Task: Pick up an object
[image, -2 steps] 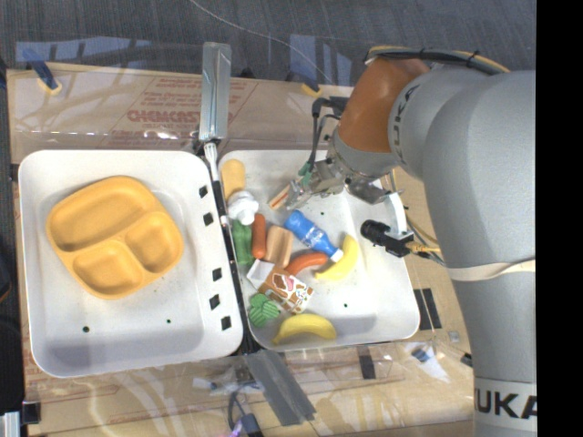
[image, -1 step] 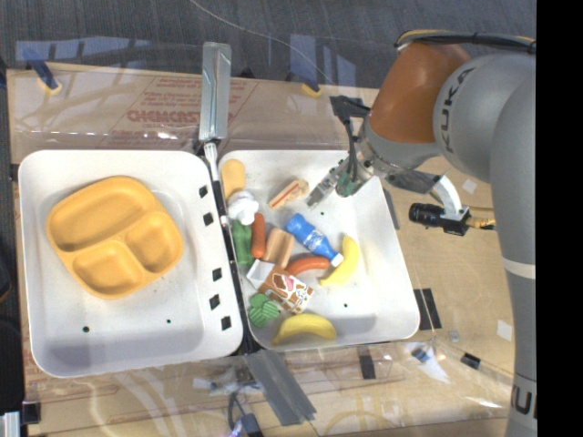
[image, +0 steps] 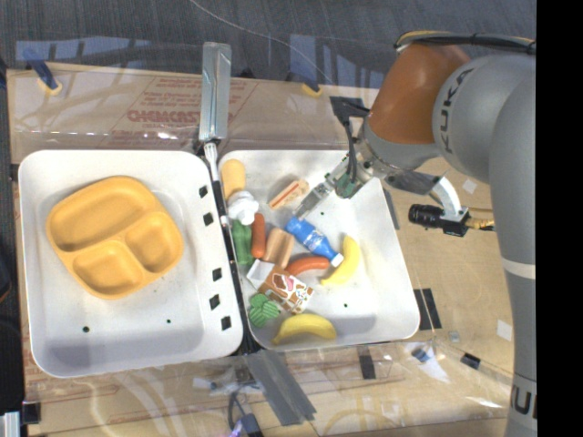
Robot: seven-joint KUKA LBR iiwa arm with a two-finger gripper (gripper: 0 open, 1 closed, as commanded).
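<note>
My gripper [image: 308,204] hangs low over the upper middle of the right bin [image: 387,289], reaching in from the right under the orange-banded wrist. Its tip is just above a blue bottle [image: 310,237] and right of a hot dog toy [image: 289,192]. I see nothing carried by it. Below lie a red sausage [image: 307,266], a yellow banana [image: 346,260], a second banana [image: 305,328] and a patterned box [image: 290,289]. An orange bottle with a white cap [image: 237,189] lies along the bin's left wall.
The left bin [image: 55,335] holds a yellow divided tray [image: 114,235]. Green toy pieces [image: 264,311] and an orange stick [image: 259,233] crowd the right bin's left side. A metal bar [image: 215,89] stands behind the divide between the bins.
</note>
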